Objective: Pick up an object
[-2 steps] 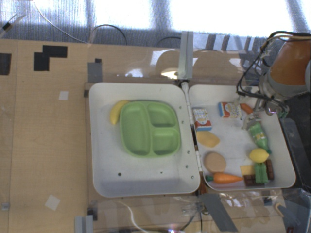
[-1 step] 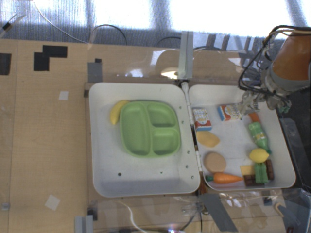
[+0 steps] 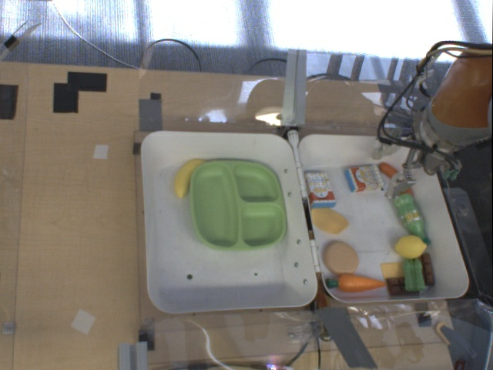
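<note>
Green plastic bottle (image 3: 409, 216) lies in the right white bin (image 3: 459, 280), long axis running from upper left down to lower right. Just above its upper end hangs the gripper (image 3: 406, 177); whether it is parted or closed cannot be told.

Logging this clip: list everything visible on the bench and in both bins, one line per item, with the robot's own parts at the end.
left bin: 1, white, left half of bench
right bin: 1, white, beside the left bin
divided plate: 1, green, in left bin
banana: 1, yellow, left bin, at the plate's left edge
small carton: 1, white with red, right bin, upper left
flat packet: 1, white and orange, right bin, top
bottle: 1, green, right bin, lying down
lemon: 1, yellow, right bin
pale yellow piece: 1, right bin
tan oval: 1, right bin
carrot: 1, orange, right bin, front edge
arm: 1, grey with orange band, upper right
gripper: 1, over the right bin's top
</note>
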### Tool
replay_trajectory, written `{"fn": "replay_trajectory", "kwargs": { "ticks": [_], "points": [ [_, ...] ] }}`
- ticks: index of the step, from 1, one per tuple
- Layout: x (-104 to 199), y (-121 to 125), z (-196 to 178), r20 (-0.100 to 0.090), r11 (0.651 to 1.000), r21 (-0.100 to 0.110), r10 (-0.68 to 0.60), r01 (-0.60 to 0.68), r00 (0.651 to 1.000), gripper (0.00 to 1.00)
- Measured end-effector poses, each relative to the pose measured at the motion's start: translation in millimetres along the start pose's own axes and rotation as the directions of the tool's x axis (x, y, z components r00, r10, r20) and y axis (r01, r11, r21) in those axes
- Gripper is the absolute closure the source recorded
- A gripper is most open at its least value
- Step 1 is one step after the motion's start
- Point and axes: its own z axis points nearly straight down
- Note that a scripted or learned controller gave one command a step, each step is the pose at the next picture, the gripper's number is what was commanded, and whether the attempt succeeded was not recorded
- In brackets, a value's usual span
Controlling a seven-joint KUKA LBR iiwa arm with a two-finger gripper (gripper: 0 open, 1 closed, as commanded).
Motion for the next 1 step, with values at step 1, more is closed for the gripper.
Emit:
{"fn": "replay_trajectory", "kwargs": {
  "ticks": [1],
  "points": [
    [22.4, 1.8, 15.9, -0.017, 1.000, -0.005, 0.017, -0.017, 1.000, 0.00]
  ]
}}
